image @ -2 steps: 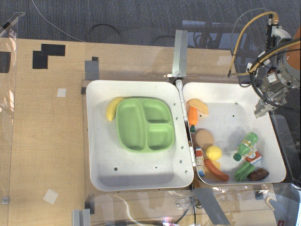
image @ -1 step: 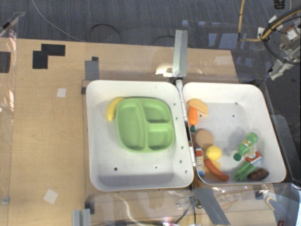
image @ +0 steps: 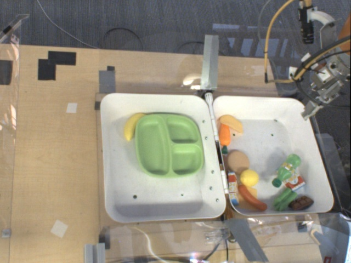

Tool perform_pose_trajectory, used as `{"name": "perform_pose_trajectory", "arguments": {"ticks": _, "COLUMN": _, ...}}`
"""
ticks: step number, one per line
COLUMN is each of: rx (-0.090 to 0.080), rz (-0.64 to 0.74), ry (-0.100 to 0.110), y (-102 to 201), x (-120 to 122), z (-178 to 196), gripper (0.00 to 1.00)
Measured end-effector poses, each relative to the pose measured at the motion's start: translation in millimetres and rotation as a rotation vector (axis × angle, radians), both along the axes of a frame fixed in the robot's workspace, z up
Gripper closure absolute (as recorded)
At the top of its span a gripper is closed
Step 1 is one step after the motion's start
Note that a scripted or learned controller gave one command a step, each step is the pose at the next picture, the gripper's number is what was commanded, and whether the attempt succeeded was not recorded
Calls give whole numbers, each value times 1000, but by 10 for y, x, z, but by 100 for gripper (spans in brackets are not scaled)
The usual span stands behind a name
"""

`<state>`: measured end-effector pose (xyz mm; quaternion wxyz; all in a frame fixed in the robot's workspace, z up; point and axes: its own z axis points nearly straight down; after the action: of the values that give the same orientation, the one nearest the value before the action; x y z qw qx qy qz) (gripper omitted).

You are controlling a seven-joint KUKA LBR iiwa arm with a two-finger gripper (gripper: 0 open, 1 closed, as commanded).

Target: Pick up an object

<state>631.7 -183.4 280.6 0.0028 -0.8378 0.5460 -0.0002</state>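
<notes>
The right bin [image: 274, 127] holds several toy foods. Along its left wall lie a yellow-orange slice [image: 231, 124], an orange carrot [image: 225, 135], a tan ball [image: 237, 160], a yellow lemon [image: 249, 178] and a red sausage [image: 252, 199]. At its near right sit a green bottle [image: 288, 170], a green leafy piece [image: 282, 200] and a dark brown piece [image: 301, 203]. My gripper [image: 320, 95] hangs at the view's right edge, above the bin's far right corner and apart from every object.
The left bin [image: 118, 196] bears a green divided plate [image: 168, 144] with a yellow banana [image: 130, 126] beside its far left edge. A metal post [image: 209, 64] stands behind the seam between the bins. Cables and a yellow hose [image: 271, 32] trail at the top right.
</notes>
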Motion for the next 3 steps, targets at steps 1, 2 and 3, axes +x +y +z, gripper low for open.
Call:
{"name": "perform_pose_trajectory", "arguments": {"ticks": 1, "rx": -2, "rz": 173, "ry": 2, "y": -75, "x": -811, "z": -806, "gripper": 100}}
{"name": "perform_pose_trajectory", "arguments": {"ticks": 2, "rx": -3, "rz": 501, "ry": 0, "y": -66, "x": -630, "z": -1237, "gripper": 100}}
{"name": "perform_pose_trajectory", "arguments": {"ticks": 3, "rx": -7, "rz": 443, "ry": -11, "y": 85, "x": 265, "z": -409, "gripper": 100}}
